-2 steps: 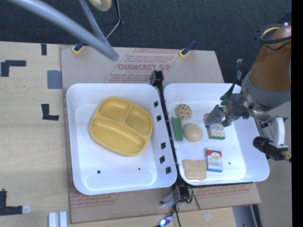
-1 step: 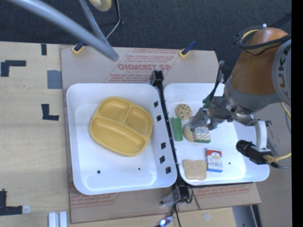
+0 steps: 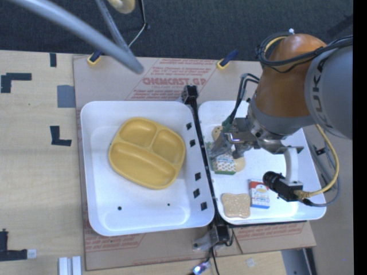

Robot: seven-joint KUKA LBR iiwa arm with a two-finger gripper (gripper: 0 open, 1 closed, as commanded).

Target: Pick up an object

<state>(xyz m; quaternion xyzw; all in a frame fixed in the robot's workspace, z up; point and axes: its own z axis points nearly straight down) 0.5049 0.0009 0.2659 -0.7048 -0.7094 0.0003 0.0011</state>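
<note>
My gripper (image 3: pixel 227 146) hangs low over the left part of the right bin (image 3: pixel 307 213), under the orange wrist band. Directly below and touching its tip lies a small green-and-white checkered object (image 3: pixel 225 165) on a pale round piece. A beige round item (image 3: pixel 217 132) peeks out just above the gripper. Near the bin's front edge rest a tan toast-like slice (image 3: pixel 236 205) and a small red, white and blue box (image 3: pixel 260 193). The arm hides the back and middle of this bin.
A yellow divided plate (image 3: pixel 148 152) lies in the left bin (image 3: pixel 97 211). A black divider (image 3: pixel 198 165) runs between the two bins. A black camera or connector (image 3: pixel 280 185) on the arm sticks out over the right bin's front, with a yellow cable.
</note>
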